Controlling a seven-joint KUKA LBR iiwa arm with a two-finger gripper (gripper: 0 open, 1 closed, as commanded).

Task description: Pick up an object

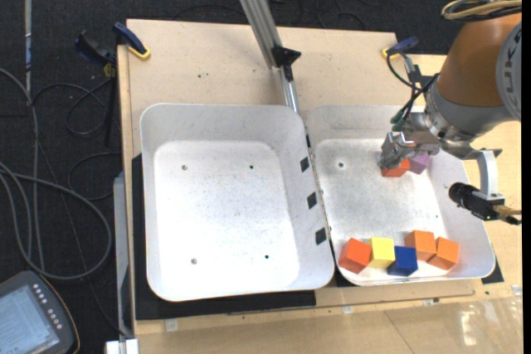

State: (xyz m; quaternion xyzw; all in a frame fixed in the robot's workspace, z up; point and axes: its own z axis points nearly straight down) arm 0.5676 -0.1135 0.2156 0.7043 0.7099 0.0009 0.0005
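Whether the fingers (397, 152) were apart or together could not be told, since they were hidden under the wrist. They were lowered into the right bin (348, 178), directly above an orange block (395, 169) and beside a purple block (419, 163), the two blocks lying touching near the bin's far side. Along the near wall of that bin a cluster was seen: an orange cube (356, 254), a yellow cube (382, 249), a blue cube (405, 260) and two more orange cubes (436, 248). The left bin (220, 195) lay beside it on the counter (207, 62).
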